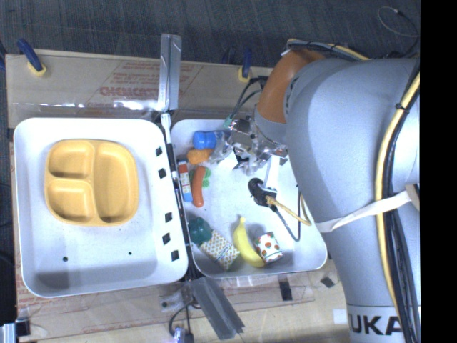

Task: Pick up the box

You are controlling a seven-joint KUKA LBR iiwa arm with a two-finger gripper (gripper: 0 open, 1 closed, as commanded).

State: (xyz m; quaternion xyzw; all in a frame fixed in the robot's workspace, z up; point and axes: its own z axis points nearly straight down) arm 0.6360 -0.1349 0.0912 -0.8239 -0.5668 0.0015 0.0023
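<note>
The box point(218, 248), a small patterned carton, lies at the right bin's point(310, 259) near edge, touching the banana point(246, 244). It is probably light and crushable; grip across its short sides. The pincer point(246, 148) hovers near the far end, state unclear.

Yellow divided plate point(91, 180), yellow banana point(247, 246), patterned box point(218, 249), white bins point(107, 274)

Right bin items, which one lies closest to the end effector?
The blue object at the bin's top, just left of the end effector; the banana and patterned box lie far below.
</note>
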